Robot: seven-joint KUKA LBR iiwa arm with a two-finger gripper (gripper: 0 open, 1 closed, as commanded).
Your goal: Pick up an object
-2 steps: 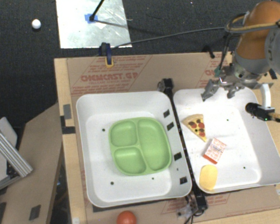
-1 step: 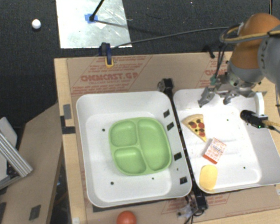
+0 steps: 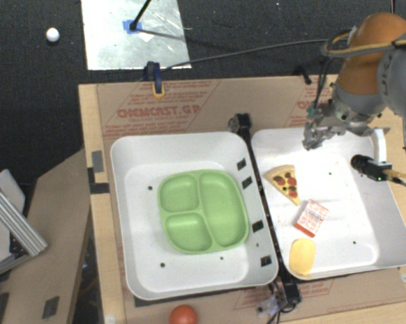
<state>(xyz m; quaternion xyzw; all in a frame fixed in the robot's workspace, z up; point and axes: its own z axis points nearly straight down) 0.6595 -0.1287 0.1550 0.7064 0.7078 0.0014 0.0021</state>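
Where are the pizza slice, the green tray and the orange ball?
pizza slice (image 3: 283,183), camera view, middle of the topping.
green tray (image 3: 203,211), camera view, centre divider between compartments.
orange ball (image 3: 183,319), camera view, middle of the ball.

Bins (image 3: 187,143): white. Divided tray (image 3: 202,211): light green. Pizza slice (image 3: 284,182): tan with red dots. Packet (image 3: 311,218): red-and-white. Oval object (image 3: 302,255): yellow. Ball (image 3: 183,319), lower frame: orange-red.
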